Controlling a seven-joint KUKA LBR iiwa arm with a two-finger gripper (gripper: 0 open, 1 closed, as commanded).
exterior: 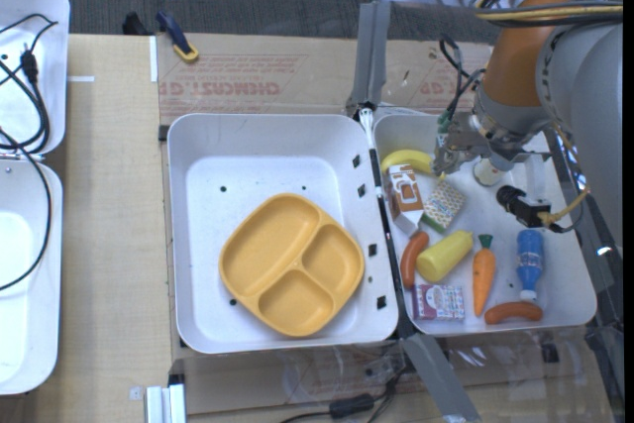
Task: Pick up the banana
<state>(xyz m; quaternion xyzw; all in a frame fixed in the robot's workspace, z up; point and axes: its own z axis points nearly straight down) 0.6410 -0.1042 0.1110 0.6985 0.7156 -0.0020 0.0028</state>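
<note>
Upper right of frame, over the right white bin [584, 297]: approach step, nothing lifted.
We see the grey two-finger gripper [448, 157] just beside the curved yellow banana [407, 160] at the bin's upper-left corner; jaw opening cannot be told, no hold visible. Next we judge a descent squarely over the fruit.

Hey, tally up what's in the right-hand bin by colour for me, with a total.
Yellow: 2, banana and bottle
Orange or red: 3, carrot and two sausages
Blue: 1, bottle
Printed packs: 3
Total: 9
</note>
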